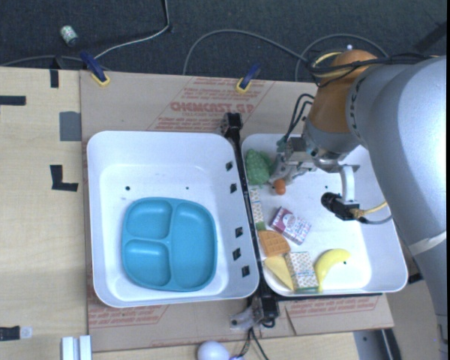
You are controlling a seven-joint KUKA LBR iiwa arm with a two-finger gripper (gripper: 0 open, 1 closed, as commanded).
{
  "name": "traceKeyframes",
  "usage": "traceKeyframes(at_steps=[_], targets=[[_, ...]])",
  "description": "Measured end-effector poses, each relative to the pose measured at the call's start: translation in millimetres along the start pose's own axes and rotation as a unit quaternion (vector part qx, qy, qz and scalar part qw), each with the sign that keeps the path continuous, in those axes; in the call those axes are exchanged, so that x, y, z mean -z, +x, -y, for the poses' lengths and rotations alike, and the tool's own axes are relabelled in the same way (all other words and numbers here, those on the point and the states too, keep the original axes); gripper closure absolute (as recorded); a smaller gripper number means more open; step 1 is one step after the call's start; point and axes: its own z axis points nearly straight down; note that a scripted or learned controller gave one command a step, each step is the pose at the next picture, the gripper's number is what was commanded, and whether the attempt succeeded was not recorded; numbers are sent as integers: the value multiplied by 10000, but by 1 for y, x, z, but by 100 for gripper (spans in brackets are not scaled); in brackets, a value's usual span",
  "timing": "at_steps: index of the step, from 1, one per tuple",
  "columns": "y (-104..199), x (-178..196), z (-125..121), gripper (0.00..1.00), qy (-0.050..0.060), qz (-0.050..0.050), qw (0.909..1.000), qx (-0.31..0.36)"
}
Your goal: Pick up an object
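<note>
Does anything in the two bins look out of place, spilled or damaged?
Nothing stands out. The blue plate lies flat in the left bin. The banana, pink packet and green item lie loose in the right bin, intact.

A wooden bench point(30, 223) bears cardboard point(150, 107) under two white bins point(105, 201).

Two white bins point(105, 201) sit on brown cardboard point(135, 103) printed with red lettering, over a pale wood tabletop point(22, 223) marked with black tape. A light blue divided plate point(169, 244) lies in the left bin. The right bin holds a yellow banana point(330, 263), a green leafy item point(257, 166), a small orange-red piece point(280, 187) and a pink-and-white patterned packet point(290, 225). The arm point(405, 148) is grey with an orange band point(334, 103).
</note>
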Motion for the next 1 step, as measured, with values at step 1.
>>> traceKeyframes(at_steps=[1], targets=[[66, 89, 22, 100, -32, -19, 10000, 7]])
